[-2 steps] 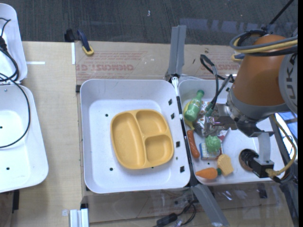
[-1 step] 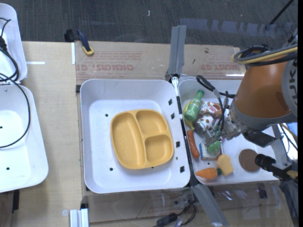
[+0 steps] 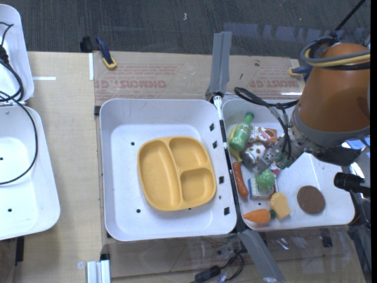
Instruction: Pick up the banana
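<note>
Gripper (image 3: 275,157) of mine hangs low among toys in the right bin (image 3: 339,217), finger state unclear, green bottle (image 3: 240,135) just left.

Left white bin (image 3: 112,158) holds a yellow divided plate (image 3: 175,173). Right white bin (image 3: 336,214): green bottle (image 3: 241,134), hot dog (image 3: 240,179), carrot (image 3: 257,216), brown cookie (image 3: 310,198), yellow corn piece (image 3: 280,205). Blue-yellow clamp (image 3: 105,53) on counter (image 3: 70,99).
</note>
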You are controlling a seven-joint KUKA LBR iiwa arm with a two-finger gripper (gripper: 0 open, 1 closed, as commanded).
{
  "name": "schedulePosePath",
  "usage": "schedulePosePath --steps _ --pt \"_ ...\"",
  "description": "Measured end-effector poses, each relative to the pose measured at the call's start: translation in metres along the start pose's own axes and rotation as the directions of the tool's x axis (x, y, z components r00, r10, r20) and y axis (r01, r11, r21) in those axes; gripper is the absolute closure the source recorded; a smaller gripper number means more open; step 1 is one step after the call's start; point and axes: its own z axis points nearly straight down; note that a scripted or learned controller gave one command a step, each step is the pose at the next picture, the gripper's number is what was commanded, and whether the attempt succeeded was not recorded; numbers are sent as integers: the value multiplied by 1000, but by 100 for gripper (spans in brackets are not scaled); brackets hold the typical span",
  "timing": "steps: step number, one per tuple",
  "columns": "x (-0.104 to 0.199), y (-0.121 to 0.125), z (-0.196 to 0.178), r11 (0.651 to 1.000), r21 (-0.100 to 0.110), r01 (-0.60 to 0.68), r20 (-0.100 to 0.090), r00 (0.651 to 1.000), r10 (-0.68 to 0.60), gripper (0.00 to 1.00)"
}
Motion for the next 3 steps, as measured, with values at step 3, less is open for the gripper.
schedulePosePath --steps 3 --pt "-18 -15 41 917 0 398 -3 917 -398 0"
